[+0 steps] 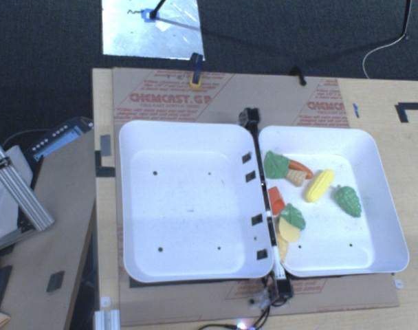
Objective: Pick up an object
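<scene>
Two shallow white bins sit side by side, and the right bin holds the toy food: a yellow corn cob near its middle, a green leafy piece just beside it, and a carrot toward the divider.

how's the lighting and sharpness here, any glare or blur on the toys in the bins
Camera view: lighting is even and fairly flat, with soft shadows only under the bin rims. The white right bin and left bin look bright but keep detail. The strongest glare sits on the shiny sheet at top. The picture is slightly soft overall; the yellow corn and green leafy toy read clearly, without motion blur.
</scene>
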`<state>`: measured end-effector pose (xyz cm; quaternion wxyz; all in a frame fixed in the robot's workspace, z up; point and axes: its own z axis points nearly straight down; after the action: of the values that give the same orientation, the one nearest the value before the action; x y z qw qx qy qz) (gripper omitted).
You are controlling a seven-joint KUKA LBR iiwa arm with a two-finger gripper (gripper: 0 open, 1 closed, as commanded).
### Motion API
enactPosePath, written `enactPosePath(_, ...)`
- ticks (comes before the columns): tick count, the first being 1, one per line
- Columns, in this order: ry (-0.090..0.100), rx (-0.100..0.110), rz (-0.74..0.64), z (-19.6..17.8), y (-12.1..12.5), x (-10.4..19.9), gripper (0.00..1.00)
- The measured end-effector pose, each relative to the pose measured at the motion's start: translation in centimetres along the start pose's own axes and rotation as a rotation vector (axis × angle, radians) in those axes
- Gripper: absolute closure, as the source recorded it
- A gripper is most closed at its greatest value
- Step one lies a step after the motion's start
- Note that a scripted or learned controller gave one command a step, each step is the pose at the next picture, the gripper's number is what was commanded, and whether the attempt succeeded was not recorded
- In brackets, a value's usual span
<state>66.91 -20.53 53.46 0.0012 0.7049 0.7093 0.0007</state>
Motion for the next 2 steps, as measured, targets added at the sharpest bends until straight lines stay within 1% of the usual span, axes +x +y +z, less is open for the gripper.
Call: enactPosePath(2,-0.001,0.0,0.0,-0.09,-0.04,-0.02,1.0)
